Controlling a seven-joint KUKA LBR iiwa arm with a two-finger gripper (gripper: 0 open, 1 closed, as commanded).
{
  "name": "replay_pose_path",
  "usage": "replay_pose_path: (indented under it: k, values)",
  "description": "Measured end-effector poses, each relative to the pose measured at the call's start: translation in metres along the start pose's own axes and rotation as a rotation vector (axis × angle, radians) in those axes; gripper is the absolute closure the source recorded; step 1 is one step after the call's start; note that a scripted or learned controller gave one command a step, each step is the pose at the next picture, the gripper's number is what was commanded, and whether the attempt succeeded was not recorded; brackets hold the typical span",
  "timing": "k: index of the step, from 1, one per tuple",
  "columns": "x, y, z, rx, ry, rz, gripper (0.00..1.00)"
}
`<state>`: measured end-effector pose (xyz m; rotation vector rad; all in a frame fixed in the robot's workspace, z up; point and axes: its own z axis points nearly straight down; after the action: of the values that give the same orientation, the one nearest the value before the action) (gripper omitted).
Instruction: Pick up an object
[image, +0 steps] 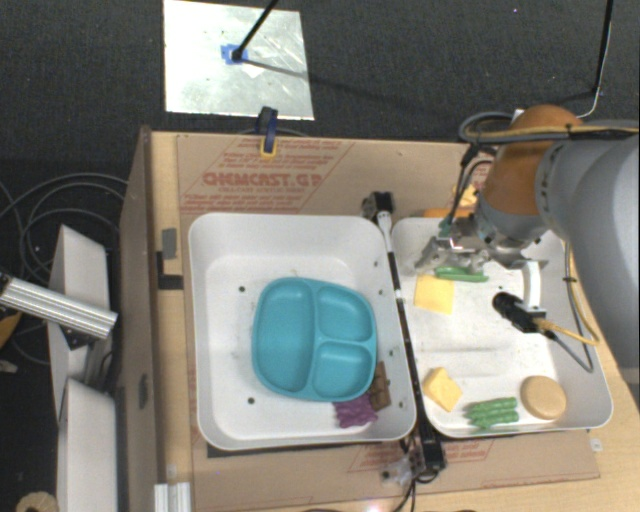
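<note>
Left bin (215, 330): on the bench (260, 180), its wall against the right bin (590, 395).
Divided plate (312, 338): mid left bin.
Knobbly piece (352, 411): at the plate's near right edge.
Square slice (434, 295): right bin, far left.
Wedge (442, 388): near left corner.
Pods (492, 410): between wedge and round disc (545, 397).
Pincer (455, 255): over a long pod (465, 272), behind the slice.

dark carpet floor (80, 90) surrounds the cardboard-topped bench (260, 175); a shiny silver sheet (270, 80) lies on the carpet beyond it, and black cables (68, 182) loop at left.
</note>
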<state>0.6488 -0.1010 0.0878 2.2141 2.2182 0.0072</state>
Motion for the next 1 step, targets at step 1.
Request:
replay_pose_path:
  k: [1]
  values:
    - [-0.0124, -0.0097, -0.0002, -0.001, 0.0, 0.0, 0.0]
